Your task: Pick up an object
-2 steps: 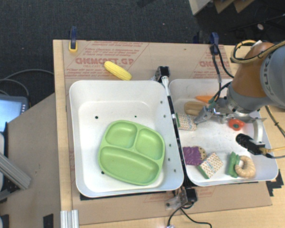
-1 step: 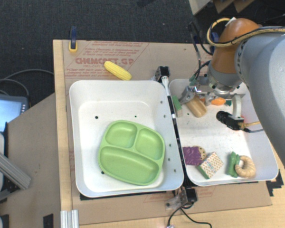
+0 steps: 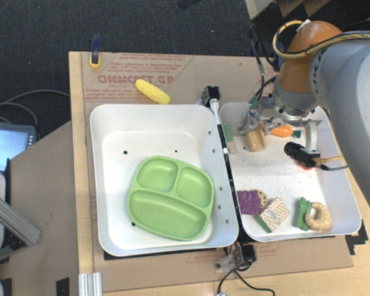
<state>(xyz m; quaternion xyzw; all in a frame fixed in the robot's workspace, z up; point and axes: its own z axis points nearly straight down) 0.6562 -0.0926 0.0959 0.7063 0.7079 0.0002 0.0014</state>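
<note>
Tan cylinder [image 3: 254, 141] is the likeliest pick: it stands in the far-left corner of the right bin [image 3: 283, 179], directly at 6 o'clock from the gripper [image 3: 253, 127] and apparently touching its tip. Whether the jaws are spread, closed or already pinching it cannot be told, since the wrist hides them from above. The cylinder looks roughly upright, so its long axis seems to run along the line of the gripper, not across it; a grasp would probably need only a short drop. A small orange piece [image 3: 282, 130] lies just beside the gripper at 3 o'clock. Farther out, at 5 to 6 o'clock, a purple piece [image 3: 251, 201], a patterned box [image 3: 274, 214] and a tan ring [image 3: 319, 217] lie well apart from the gripper. A green divided plate [image 3: 171, 197] fills the left bin [image 3: 142, 134] at 8 o'clock.
</note>
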